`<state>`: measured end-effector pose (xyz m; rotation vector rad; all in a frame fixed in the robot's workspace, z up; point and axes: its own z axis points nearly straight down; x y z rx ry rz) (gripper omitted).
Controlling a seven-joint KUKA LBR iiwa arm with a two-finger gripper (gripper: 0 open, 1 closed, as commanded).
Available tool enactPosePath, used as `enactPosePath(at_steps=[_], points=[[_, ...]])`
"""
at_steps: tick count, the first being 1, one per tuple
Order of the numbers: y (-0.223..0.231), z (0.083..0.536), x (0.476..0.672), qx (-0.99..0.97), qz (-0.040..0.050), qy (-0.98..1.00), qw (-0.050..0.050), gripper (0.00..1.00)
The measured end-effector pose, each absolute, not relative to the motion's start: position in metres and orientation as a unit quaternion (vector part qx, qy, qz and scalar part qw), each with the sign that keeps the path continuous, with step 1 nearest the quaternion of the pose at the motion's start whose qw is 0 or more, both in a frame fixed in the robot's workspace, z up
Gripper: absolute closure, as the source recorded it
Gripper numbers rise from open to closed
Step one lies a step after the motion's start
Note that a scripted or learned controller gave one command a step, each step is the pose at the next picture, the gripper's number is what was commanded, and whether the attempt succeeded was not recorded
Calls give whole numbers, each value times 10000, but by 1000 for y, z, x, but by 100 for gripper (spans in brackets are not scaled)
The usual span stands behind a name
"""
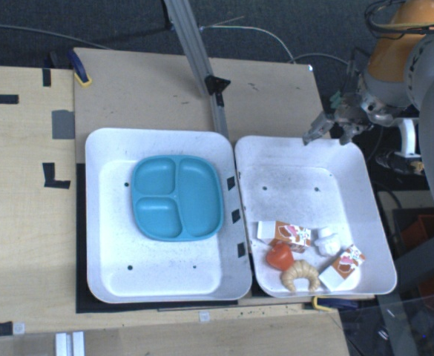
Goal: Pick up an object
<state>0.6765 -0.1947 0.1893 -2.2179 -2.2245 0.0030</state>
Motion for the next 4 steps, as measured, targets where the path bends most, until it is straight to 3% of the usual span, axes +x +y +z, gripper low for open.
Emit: enactPosePath(at_steps=[1,3,4], points=[[-195,189,676,-7062,11,-7080,1,0],[-195,95,671,-7068,37,-7074,21,0],[-195,106,671,-7060,38,-7082,16,100]])
